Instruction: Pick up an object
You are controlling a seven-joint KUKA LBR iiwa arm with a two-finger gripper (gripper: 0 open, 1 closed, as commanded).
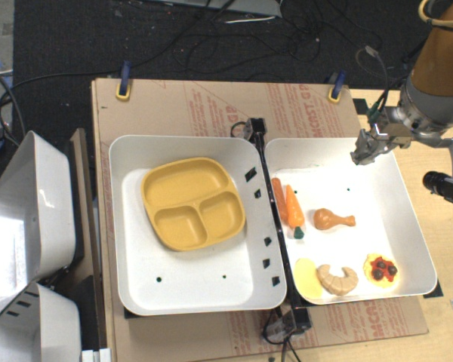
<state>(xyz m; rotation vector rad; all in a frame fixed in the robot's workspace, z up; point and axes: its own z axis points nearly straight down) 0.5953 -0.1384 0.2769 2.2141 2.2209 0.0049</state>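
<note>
The right bin [408, 202] holds several toy foods: an orange carrot [289, 206] near its left wall, a chicken drumstick [332, 219] in the middle, a croissant [339, 279] and a pale yellow slice [306, 275] near the front, and a small tart with berries [382, 269] at the front right. My gripper [365, 149] hangs over the bin's back right corner, well away from every food piece. Nothing shows between its fingers.
The left bin [128, 225] carries a yellow divided plate [194, 203]. A black hinge strip [268, 225] runs between the bins. Cardboard [211, 104] lies under both, clamped at the back. White containers [26, 210] stand to the far left. Cables cross the dark floor behind.
</note>
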